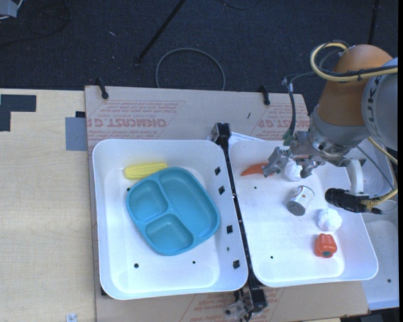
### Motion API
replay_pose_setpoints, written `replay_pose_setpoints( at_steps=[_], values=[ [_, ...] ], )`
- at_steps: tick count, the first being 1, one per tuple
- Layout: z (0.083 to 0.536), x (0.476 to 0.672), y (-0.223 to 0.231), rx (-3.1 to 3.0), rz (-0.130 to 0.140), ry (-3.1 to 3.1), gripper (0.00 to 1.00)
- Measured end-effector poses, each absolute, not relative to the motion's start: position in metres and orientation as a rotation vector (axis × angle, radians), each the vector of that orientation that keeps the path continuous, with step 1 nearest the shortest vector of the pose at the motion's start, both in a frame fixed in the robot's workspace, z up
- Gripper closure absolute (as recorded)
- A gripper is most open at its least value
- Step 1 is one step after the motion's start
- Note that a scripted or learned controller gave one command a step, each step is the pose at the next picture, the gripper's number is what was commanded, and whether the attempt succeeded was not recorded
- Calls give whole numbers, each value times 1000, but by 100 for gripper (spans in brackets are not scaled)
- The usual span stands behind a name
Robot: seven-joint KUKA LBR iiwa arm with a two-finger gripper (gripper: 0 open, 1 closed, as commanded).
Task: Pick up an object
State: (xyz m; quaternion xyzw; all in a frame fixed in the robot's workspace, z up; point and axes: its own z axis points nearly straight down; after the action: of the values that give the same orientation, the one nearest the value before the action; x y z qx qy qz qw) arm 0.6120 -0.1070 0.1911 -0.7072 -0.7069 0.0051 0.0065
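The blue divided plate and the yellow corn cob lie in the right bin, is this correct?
Not quite: the camera view shows the blue divided plate and the yellow corn cob lying in the left white bin, not the right one.

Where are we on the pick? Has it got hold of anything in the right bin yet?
Done: the arm has reached the right bin and the gripper is low at its far end. In hand: it sits over a white object, beside the carrot; I can't see a grasp. Left: gripping and lifting. The small can, white ball and red pepper all lie on the bin floor.
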Motion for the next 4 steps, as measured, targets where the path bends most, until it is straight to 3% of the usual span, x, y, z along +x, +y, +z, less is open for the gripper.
replay_pose_setpoints(
  at_steps=[1,3,4],
  values=[
    [199,615,-107,-2218,3,-2221,0],
    [85,611,-106,-2218,5,-2218,0],
    [97,611,-108,-2223,4,-2215,100]
  ],
)
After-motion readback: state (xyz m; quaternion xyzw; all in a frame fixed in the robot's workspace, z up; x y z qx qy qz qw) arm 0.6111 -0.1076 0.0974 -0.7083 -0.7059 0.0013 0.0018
